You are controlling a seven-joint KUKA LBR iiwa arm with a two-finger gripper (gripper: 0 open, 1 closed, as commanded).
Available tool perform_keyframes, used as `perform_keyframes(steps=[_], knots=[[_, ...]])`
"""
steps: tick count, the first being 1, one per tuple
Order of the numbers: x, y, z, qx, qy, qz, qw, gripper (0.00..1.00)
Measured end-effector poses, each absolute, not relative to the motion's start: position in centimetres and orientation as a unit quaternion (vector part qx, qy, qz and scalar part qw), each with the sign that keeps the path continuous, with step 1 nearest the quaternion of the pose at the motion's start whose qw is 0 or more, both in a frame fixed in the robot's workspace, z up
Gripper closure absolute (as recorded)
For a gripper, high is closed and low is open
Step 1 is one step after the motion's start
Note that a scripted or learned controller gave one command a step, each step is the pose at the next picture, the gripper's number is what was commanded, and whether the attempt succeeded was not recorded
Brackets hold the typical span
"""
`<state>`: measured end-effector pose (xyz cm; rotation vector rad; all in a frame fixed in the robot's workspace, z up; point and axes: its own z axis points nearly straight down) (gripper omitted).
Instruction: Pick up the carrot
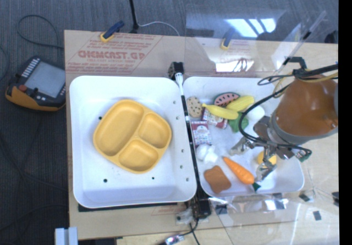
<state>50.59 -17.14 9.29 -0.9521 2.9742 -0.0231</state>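
the orange tapered carrot with a green tip lies flat on the floor of the right shallow white bin, near that bin's front edge, its thick end pointing up-left and its green tip down-right. the grey arm with its orange band reaches in from the right and hangs over the right side of this bin, and its pincer hovers just to the right of the carrot, close beside the green tip; how wide the pincer stands cannot be told from this slant, and the carrot lies beside it rather than within it. just left of the carrot sits a brown rounded block like a piece of bread, and above that a small white lumpy item. further back in the same bin lie a yellow banana, a red watermelon slice with dark seeds, a round speckled cookie, a red and white printed packet and a green item partly hidden by a black cable. in the left shallow white bin rests a yellow plastic plate with three compartments, turned at an angle. both bins sit on a brown cardboard-covered tabletop, and a black and orange handheld controller lies on the grey carpet to the left.
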Motion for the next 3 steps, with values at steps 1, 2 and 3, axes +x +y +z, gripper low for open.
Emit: perform_keyframes(steps=[1, 2, 3], knots=[[50.0, -14.9, 9.3, -0.410, 0.912, -0.0096, 0.011, 0.00], [49.7, -13.9, 9.4, -0.390, 0.921, -0.0109, 0.013, 0.00], [50.2, -13.3, 9.3, -0.233, 0.972, -0.0052, 0.008, 0.00]])
